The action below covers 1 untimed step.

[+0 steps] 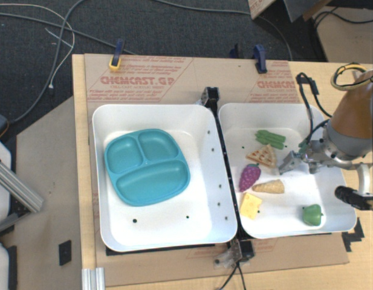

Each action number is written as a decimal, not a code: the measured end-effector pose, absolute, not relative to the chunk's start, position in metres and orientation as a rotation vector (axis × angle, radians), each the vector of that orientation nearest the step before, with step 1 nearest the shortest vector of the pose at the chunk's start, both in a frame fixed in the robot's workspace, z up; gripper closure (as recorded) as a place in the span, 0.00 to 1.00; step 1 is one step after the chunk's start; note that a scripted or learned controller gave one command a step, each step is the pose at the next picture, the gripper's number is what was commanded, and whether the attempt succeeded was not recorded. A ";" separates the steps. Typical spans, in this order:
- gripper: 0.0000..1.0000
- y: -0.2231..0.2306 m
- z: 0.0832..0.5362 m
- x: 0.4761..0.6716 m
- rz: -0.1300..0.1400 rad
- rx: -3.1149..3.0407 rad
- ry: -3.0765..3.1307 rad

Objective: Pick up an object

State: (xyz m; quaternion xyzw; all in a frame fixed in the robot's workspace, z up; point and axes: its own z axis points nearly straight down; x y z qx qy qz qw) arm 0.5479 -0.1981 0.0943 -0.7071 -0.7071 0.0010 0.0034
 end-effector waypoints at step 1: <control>0.00 -0.197 0.085 0.548 0.001 -2.218 -2.219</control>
